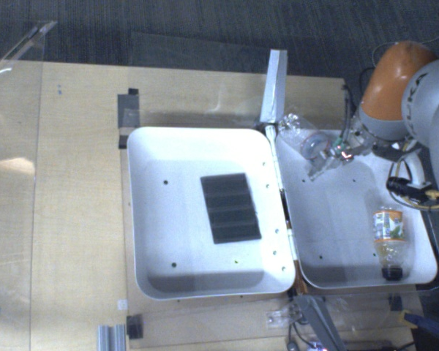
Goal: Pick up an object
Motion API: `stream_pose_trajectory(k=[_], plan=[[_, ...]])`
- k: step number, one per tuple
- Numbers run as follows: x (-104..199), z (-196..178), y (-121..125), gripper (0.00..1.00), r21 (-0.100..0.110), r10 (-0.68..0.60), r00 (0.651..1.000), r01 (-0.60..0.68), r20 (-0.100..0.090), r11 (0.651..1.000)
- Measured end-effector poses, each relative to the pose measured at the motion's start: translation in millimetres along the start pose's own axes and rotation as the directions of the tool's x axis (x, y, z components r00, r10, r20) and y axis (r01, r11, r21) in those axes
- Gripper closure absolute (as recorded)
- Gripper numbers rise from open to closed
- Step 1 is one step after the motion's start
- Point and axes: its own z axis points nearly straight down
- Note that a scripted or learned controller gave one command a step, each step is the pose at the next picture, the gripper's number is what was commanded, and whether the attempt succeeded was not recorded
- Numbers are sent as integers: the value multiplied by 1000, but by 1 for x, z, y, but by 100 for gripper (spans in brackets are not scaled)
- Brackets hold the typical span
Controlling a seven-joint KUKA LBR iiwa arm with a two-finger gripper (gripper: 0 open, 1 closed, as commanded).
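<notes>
The pincer (329,158) hangs low over the back corner of the right bin (336,225); whether it is wide or narrow I cannot tell. A small plastic bottle (388,241) lies near that bin's front right corner, well apart from the pincer. In the neighbouring left bin (154,218) a dark ridged block (230,208) lies flat.

Three candidate items noted. A dark rectangular pad (230,208), ribbed into three bands, lies flat near the centre of the left bin (150,218), slightly skewed to the bin walls. A small clear plastic bottle (388,241) with a green and orange label and a dark cap lies on its side in the right bin (336,232), by the right wall, cap pointing toward the near edge. A crumpled clear plastic wrapper (301,134) sits at the far left corner of the right bin.
</notes>
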Motion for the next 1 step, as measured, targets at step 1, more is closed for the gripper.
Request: stream_pose_trajectory(k=[1], plan=[[25,4,11,0,2,-56,998,56,19,998]])
